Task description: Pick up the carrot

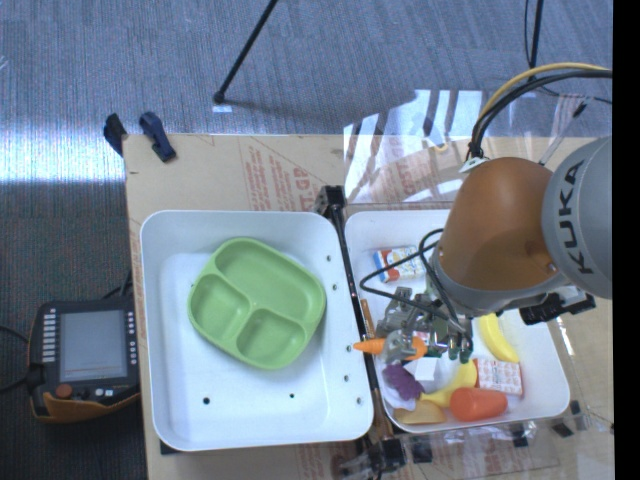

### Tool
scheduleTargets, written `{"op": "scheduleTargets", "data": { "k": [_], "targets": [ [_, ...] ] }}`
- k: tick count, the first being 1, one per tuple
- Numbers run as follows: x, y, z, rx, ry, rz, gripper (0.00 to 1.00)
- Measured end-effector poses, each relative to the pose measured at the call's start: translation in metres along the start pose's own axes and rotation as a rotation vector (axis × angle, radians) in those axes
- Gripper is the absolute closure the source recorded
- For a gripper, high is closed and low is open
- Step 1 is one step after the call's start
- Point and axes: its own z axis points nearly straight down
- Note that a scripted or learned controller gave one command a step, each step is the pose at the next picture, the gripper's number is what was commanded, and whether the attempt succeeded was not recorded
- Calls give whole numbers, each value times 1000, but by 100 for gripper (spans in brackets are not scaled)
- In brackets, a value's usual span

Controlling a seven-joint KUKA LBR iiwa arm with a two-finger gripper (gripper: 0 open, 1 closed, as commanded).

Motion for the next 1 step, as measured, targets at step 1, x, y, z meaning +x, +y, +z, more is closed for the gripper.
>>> {"op": "scheduleTargets", "data": {
  "k": [1],
  "targets": [
    [37, 76, 1, 2, 3, 275, 100]
  ]
}}
